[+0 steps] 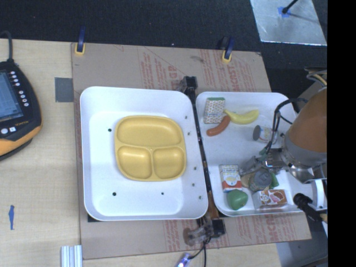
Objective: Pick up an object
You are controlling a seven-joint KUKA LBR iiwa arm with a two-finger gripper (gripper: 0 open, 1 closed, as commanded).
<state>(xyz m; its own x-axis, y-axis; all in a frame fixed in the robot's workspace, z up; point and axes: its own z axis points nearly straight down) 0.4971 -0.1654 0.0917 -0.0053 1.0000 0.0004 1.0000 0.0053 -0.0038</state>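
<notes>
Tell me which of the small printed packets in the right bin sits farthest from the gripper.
The speckled packet at the bin's far-left corner, beside the banana and sausage. The other two packets lie next to the gripper.

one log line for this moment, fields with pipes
phase: reaching | gripper: low in right white bin, among items | yellow divided plate: left white bin

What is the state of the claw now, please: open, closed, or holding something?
Claw: low in the right bin, among the small items; whether it is open, closed or holding anything cannot be told.
</notes>
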